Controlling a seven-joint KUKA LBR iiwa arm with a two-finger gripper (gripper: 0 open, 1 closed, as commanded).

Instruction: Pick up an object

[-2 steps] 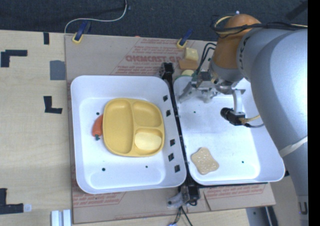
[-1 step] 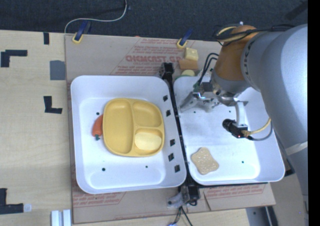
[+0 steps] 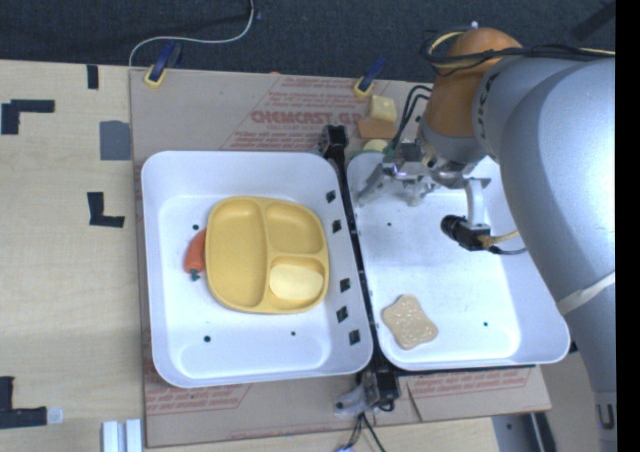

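My gripper [image 3: 397, 180] hangs over the far left corner of the right bin [image 3: 500, 290], close to the divider between the bins. A tan, toast-shaped piece [image 3: 409, 321] lies flat near the front left of that bin, well apart from the gripper. In the left bin [image 3: 170, 240] sits a yellow divided plate [image 3: 255, 240] with a pale yellow lump [image 3: 296, 282] in its front right compartment. An orange-red object [image 3: 193, 252] pokes out from under the plate's left edge, mostly hidden.
Behind the bins, on the cardboard sheet, a tan block [image 3: 378, 116] and a small pale green item [image 3: 372, 146] lie near the gripper. Black clips [image 3: 334, 144] mark the divider. The grey arm [image 3: 560, 160] covers the right bin's far right side.
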